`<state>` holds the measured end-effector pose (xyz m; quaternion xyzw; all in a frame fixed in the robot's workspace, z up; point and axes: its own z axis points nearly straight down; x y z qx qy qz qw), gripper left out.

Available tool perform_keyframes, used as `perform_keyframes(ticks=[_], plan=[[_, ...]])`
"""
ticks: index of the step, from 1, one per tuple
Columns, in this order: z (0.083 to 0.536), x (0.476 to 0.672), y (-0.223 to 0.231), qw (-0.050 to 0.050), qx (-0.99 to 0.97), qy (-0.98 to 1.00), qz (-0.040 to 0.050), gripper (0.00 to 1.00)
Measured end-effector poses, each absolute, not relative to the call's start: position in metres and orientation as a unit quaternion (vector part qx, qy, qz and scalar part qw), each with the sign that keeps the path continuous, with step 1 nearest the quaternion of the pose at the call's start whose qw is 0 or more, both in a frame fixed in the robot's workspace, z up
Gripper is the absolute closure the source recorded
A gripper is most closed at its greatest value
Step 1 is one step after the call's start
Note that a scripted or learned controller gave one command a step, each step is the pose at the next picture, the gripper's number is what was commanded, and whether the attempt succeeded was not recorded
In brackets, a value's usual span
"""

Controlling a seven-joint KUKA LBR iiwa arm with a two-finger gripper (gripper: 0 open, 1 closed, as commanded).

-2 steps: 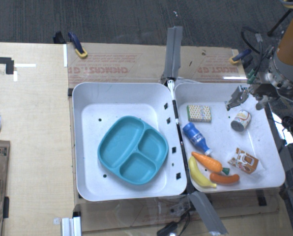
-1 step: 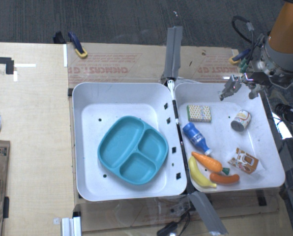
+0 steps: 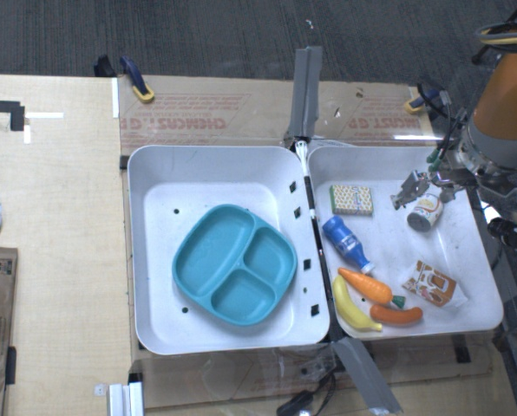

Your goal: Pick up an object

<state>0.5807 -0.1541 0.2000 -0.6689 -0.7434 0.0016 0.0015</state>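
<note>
The grey arm with its orange band (image 3: 504, 102) leans in from the right, wrist bent down over the right bin's (image 3: 475, 319) far corner. The left bin (image 3: 146, 232) carries a blue divided plate (image 3: 234, 264), lying at a slant. At the arm's tip the gripper (image 3: 417, 194) hangs low over a small white can (image 3: 425, 212) that lies on its side; whether the fingers are closed on it or merely beside it I cannot tell from here. Elsewhere in the right bin: a blue bottle (image 3: 345, 243) near the divider, a banana (image 3: 354, 312), two carrots (image 3: 366, 285) beside it, a printed packet (image 3: 431, 284), and a speckled sponge (image 3: 351, 199) well apart.
</note>
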Motion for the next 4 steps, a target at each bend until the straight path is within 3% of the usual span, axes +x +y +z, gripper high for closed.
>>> perform_keyframes(ticks=[1,2,3,4], plan=[[0.188,0.584,-0.136,0.001,-0.751,-0.660,0.0016,0.00],[0.113,0.549,-0.145,0.001,-0.671,-0.741,0.0008,0.00],[0.191,0.540,-0.072,0.000,-0.710,-0.705,0.0007,0.00],[0.120,0.544,-0.097,-0.002,-0.757,-0.653,-0.0010,0.00]])
